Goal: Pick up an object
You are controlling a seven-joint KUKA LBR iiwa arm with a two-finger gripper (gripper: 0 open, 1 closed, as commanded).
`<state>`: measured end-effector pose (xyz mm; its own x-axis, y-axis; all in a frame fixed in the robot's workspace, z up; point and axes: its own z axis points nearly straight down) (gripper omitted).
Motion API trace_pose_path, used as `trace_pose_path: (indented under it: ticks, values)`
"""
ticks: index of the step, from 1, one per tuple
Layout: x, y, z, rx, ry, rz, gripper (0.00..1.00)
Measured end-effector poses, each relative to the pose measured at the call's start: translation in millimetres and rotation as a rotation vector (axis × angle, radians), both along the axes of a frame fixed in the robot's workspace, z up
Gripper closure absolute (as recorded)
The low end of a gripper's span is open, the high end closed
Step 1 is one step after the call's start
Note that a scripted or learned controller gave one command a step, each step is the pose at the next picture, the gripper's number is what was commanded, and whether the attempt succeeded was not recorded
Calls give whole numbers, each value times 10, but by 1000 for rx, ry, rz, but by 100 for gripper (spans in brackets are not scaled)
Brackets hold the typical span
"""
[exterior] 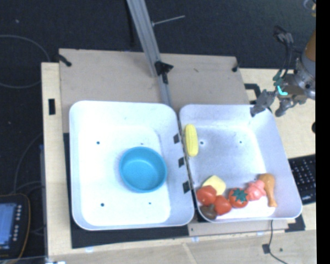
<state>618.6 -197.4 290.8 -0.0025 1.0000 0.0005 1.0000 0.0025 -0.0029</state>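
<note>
Nothing is held yet: the two-finger gripper [268,104] is spread apart above the far corner of the right white bin [264,139]. The yellow plastic corn cob [191,139] and toy foods inside remain to be picked.

On the counter [209,81], two bins sit side by side. The left bin [88,120] holds a bowl [142,169]. In the right bin [236,125], a corn cob [191,139] lies against its left wall, and toy foods [236,194] cluster along its near edge.

pale bench [209,81] bears two white bins side by side: left [85,147], right [264,136].
</note>
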Motion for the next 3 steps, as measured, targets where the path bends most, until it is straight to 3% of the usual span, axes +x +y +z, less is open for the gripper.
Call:
trace_pose_path:
  ticks: [1,3]
  values:
    - [2,-1,24,-1,-4,0,0]
    - [66,-10,-1230,-3,1,-6,0]
